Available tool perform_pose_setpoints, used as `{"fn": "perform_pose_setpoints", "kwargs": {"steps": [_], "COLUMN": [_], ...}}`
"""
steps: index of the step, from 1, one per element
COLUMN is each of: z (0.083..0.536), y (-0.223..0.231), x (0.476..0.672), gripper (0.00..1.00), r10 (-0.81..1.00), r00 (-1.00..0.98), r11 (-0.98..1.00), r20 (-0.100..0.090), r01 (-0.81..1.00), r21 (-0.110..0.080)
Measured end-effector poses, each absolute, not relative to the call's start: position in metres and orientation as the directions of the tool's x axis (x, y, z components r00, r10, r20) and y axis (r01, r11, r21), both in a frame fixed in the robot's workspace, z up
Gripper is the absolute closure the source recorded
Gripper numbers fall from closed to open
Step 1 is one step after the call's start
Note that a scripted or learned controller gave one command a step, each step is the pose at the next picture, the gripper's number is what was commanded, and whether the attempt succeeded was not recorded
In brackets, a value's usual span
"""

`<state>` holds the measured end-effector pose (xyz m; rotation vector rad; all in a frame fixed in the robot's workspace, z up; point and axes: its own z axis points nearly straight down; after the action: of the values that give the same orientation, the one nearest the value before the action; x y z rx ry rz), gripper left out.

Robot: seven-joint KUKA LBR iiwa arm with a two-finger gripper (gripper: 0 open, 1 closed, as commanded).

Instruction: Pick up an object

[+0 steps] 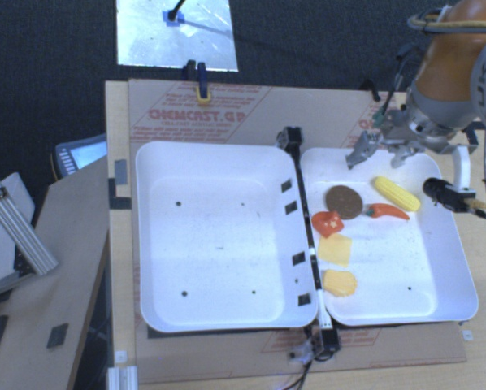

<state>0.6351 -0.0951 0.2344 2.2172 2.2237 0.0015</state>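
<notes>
Gripper hangs over the far edge of the right bin, fingers spread, nothing between them; all objects lie in that bin, clustered at its left and centre: brown disc, corn cob, orange-red chilli, red tomato piece, yellow slice, orange-yellow lump; left bin holds no candidate. Risks, as judged: disc, chilli and tomato piece sit touching or nearly so, a descent there may nudge neighbours or catch two at once; disc and slice look flat, fingers may skate over them; corn cob, rounded, may roll out of a pinch; bin wall near the gripper could foul a low approach.
</notes>
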Motion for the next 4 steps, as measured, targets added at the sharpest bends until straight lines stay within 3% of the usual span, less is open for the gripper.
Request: {"fn": "perform_pose_setpoints", "kwargs": {"steps": [1,2,3,4], "z": [0.182,0.196,0.236,0.328], "y": [-0.068,-0.069,-0.182,-0.174], "x": [0.67,0.67,0.669,0.67], "gripper": [0.0,1.0,1.0,1.0], "r10": [1.0,1.0,1.0,1.0], "r00": [-0.007,-0.007,0.006,-0.005], "r11": [0.007,0.007,-0.006,0.005], "r20": [0.0,-0.001,-0.005,-0.003], "r01": [1.0,1.0,1.0,1.0], "r21": [0.001,0.007,0.007,0.011]}}
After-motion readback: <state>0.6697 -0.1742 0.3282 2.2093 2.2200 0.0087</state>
